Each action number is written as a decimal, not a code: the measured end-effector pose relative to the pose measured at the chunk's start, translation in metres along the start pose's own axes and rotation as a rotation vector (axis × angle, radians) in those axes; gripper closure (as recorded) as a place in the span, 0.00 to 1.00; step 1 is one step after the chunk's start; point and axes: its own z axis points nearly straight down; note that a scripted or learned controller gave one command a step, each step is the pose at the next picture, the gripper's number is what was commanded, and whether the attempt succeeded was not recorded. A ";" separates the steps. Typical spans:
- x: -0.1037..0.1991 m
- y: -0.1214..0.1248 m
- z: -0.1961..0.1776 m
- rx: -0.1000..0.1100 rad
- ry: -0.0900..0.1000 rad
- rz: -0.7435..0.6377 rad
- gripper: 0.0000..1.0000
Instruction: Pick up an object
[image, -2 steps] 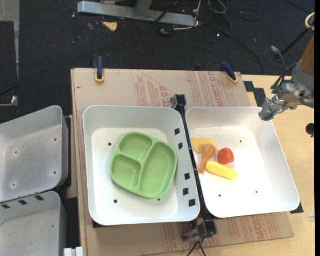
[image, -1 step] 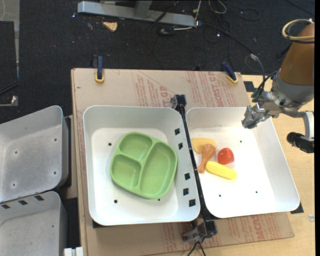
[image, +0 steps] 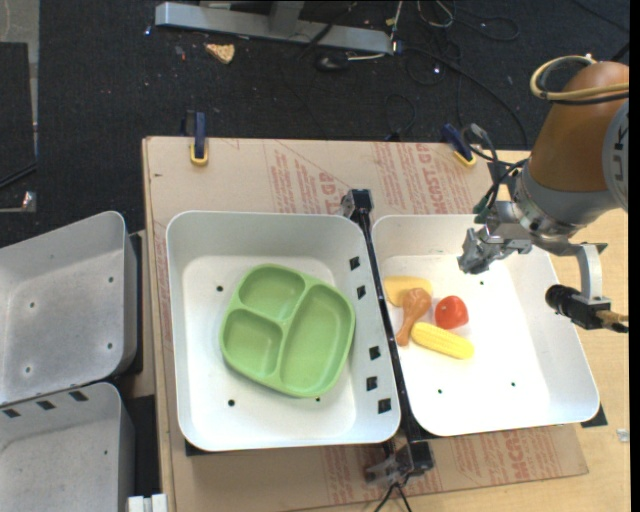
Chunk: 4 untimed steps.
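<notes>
Candidate objects: four small items clustered near the left wall of the right-hand shallow white bin (image: 560, 395). A small round red tomato-like piece (image: 451, 311) sits at the cluster's right. Just below it lies a yellow corn-cob-shaped toy (image: 443, 342), long axis slanting down to the right, apparently touching the red piece. To their left, a tan wooden-spoon-shaped item (image: 411, 312) runs roughly top to bottom, and above it a yellow rounded wedge (image: 404, 290) rests against its upper end. The pieces sit close together; contact between them is hard to rule out.

The left-hand shallow white bin (image: 190, 330) holds a light green three-compartment plastic plate (image: 288, 333), tilted in plan.

Gripper (image: 474, 258): over the upper part of the right bin, up and right of the cluster, apart from every item. Nothing visible between the fingers; jaw state cannot be told at this resolution.

Step judged: approach, no grasp made. The next move calls for travelling down-left over one item, probably the red piece or corn as nearest, then descending without nudging neighbours.
</notes>
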 end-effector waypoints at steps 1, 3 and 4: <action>0.055 -0.022 0.005 0.000 0.000 -0.001 1.00; 0.147 -0.038 -0.009 -0.003 0.000 -0.003 1.00; 0.198 -0.052 0.004 0.000 0.000 -0.002 1.00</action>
